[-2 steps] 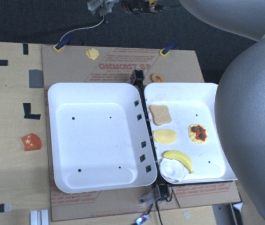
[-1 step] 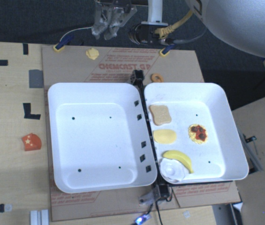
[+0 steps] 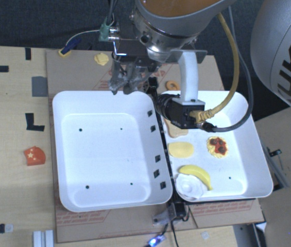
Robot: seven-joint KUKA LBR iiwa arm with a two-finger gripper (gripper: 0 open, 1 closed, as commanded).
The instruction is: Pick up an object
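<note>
My gripper (image 3: 126,84) hangs over the far rim of the left bin (image 3: 63,107), near its back right corner, with nothing visibly in it. The right bin (image 3: 248,153) holds a yellow oval piece (image 3: 180,149), a small round piece with red topping (image 3: 218,146), a banana (image 3: 198,175), and a white cup-like thing (image 3: 188,188) at the front. A tan flat piece (image 3: 175,131) lies at that bin's left side, partly hidden under the robot's wrist parts. All of these lie to the right of and nearer than the gripper.
A red toy (image 3: 35,156) lies on the bench left of the bins. Behind the bins rest a small yellow thing (image 3: 101,59), an orange ring (image 3: 172,85) and a blue-tipped cable (image 3: 69,48). The arm's big body looms over the back right.
</note>
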